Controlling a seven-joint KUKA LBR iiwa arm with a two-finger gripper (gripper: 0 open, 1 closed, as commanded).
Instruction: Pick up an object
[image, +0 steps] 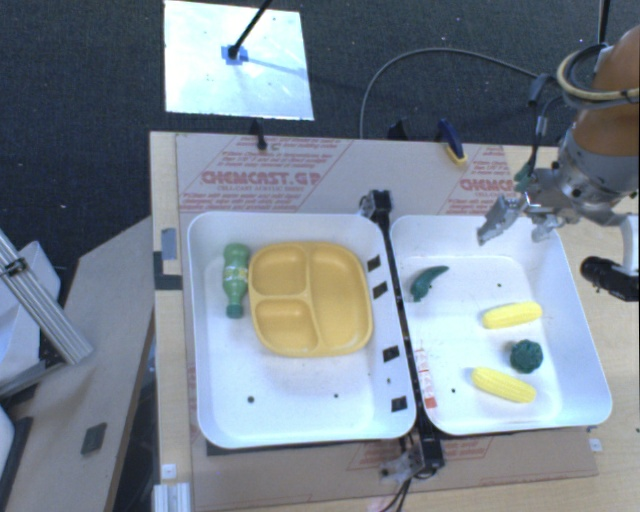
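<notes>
From my feed: gripper (518, 222) is hanging above the far edge of the right bin (570, 290), fingers spread apart, nothing between them. So no grasp yet; I'd call the task at the approach stage, pick itself not started.

Candidates in the right bin:
- dark green pepper-like piece (428, 281), near the divider side, closest to the gripper but apart from it
- upper corn cob (513, 316), mid-bin
- broccoli floret (526, 355), just below that cob
- lower corn cob (503, 385), toward the near edge

All four lie flat on the bin floor, well separated from each other, none touching the walls.

Left bin (215, 400) has a yellow compartment tray (308, 298) with a green bottle (235, 279) lying right against its left side. The arm is nowhere near those.

Remaining, as I judge it: pick a target, move over it, descend, close, lift. The pepper piece looks the shortest move. It's small and curved, so the close could slip off it. The corn cobs look like the easier grab.
</notes>
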